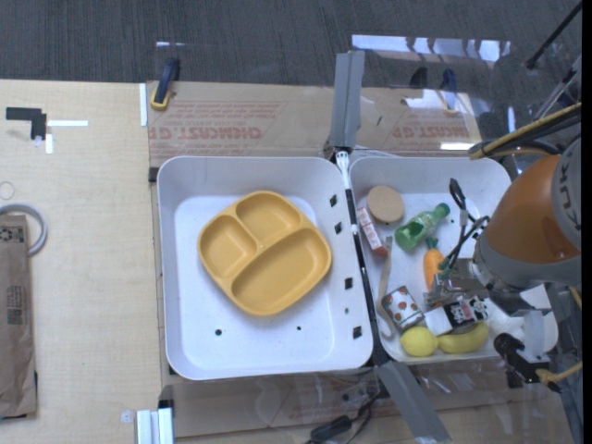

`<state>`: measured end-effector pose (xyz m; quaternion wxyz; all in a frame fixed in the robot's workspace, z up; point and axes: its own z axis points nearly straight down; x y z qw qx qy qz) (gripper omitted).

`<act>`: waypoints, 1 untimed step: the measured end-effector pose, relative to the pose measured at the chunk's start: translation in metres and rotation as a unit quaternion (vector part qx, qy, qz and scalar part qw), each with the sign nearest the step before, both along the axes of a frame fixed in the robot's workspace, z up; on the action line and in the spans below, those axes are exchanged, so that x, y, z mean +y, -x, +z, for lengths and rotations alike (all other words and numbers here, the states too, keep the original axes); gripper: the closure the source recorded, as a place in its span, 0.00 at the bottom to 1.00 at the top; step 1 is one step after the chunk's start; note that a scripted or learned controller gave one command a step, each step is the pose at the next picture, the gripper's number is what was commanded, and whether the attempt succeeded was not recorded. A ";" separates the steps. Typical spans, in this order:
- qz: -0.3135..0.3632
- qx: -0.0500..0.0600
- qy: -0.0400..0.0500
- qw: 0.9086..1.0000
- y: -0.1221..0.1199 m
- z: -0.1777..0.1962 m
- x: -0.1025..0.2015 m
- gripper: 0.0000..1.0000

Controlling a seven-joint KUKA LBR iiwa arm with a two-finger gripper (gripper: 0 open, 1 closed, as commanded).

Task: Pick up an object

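Camera view: your pincer (450,291) hangs low in the right bin (481,176), just above the banana (464,339), whose length runs left-right; I cannot tell the pincer's state.

the pale wooden worktop (83,248) bears two shallow white bins side by side, the left bin (176,276) and the right bin (490,176), touching along their inner edges. a brown paper bag (16,313) lies flat at the worktop's left edge.
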<state>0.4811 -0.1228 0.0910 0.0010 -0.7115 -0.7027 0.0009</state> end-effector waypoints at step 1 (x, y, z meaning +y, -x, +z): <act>0.104 -0.001 0.001 0.995 -0.100 0.087 -0.006 1.00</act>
